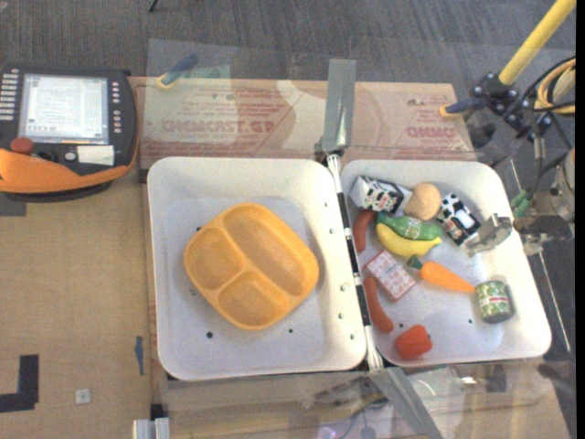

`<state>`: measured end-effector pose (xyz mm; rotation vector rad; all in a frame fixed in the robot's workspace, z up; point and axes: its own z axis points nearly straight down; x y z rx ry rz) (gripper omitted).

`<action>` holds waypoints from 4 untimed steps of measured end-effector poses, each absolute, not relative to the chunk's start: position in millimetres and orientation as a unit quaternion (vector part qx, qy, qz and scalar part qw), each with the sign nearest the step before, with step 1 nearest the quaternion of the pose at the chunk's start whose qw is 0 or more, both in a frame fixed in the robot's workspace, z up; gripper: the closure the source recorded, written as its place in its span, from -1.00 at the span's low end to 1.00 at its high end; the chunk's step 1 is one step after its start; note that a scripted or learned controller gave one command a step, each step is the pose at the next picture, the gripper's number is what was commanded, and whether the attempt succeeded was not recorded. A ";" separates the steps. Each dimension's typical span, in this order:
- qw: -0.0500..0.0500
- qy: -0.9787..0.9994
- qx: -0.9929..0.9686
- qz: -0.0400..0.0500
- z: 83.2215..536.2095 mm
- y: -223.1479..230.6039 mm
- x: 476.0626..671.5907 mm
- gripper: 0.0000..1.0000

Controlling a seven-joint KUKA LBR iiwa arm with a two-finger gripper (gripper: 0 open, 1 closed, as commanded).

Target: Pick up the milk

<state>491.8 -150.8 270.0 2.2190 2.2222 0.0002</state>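
Milk, a cow-print carton, is lying at the upper left of the right bin, apart from the gripper. A tan potato is sitting just to its right, with a banana lying below both. A second cow-print carton is resting further right, just beside the grey gripper, which is hanging near the bin's right rim; whether it is released or clenched cannot be told. Lower down, a carrot and a green can are lying. An orange divided plate is sitting in the left bin.
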 end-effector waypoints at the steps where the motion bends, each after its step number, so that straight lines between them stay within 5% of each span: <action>1: 0.000 0.742 0.671 0.000 178.4 -140.8 567.6 -1.00; 2: 0.002 0.754 0.657 0.001 99.0 -171.8 561.0 -1.00; 3: 0.001 0.694 0.720 0.000 106.0 -194.0 617.5 -1.00; 4: 0.003 0.695 0.719 0.001 117.0 -193.8 618.6 1.00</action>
